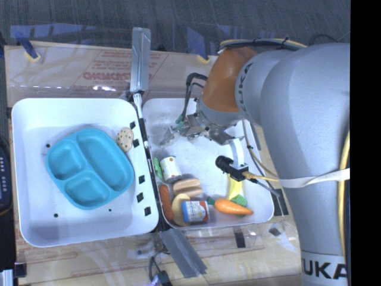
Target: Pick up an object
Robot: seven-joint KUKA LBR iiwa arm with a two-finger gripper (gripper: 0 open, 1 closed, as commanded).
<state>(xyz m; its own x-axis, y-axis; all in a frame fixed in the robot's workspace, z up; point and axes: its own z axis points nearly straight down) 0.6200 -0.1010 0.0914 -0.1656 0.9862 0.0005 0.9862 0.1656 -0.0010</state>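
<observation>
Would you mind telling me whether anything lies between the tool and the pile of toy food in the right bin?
Nothing visible does. The tool sits over bare floor at the far end of the right bin, and the toy food is heaped at the near end with open bin floor between them.

Banana [236, 189] partly behind gripper cable

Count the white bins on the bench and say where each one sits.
2. The left bin holds a blue divided plate and a cookie. The right bin sits beside it, holding toy food under the arm.
</observation>
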